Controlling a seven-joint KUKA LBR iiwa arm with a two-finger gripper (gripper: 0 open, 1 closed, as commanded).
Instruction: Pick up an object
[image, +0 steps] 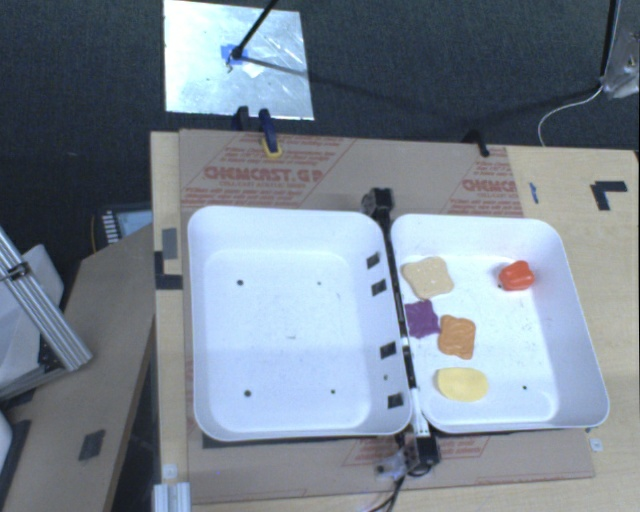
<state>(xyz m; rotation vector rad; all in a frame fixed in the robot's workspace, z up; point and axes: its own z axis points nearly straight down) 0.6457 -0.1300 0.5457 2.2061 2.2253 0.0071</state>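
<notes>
A light wood worktop (575, 180) holds two white bins side by side. The left bin (290, 330) has tiny dots on its floor. In the right bin (560, 330) lie a tan piece (427, 277), a red toy (516, 276), a purple piece (421, 319), an orange piece (457, 336) and a yellow piece (461, 384). I cannot tell if my fingers are spread or pressed together.

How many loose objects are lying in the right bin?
5: beige piece upper left, red one upper right, purple by the divider, orange beside it, yellow lowest.
</notes>
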